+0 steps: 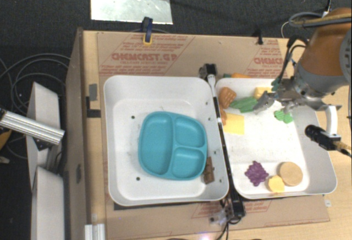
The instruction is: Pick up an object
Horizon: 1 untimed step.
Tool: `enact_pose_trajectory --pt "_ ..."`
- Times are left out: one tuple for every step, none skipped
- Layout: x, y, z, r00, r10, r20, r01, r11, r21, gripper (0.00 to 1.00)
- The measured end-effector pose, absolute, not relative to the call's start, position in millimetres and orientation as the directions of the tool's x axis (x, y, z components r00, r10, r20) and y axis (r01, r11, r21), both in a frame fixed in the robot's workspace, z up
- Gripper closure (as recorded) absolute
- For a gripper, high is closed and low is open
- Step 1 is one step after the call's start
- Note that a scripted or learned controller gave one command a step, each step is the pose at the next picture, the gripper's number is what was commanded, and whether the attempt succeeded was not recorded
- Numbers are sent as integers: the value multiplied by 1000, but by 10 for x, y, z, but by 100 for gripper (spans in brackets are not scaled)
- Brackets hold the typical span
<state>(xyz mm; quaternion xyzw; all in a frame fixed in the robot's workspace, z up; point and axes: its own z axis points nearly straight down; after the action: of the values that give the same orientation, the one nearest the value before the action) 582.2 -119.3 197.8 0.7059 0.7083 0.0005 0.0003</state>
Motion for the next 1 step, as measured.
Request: enact_pose_trajectory --pt "4982 -1098 1716 1 1000 2 1000 -1 -7 0"
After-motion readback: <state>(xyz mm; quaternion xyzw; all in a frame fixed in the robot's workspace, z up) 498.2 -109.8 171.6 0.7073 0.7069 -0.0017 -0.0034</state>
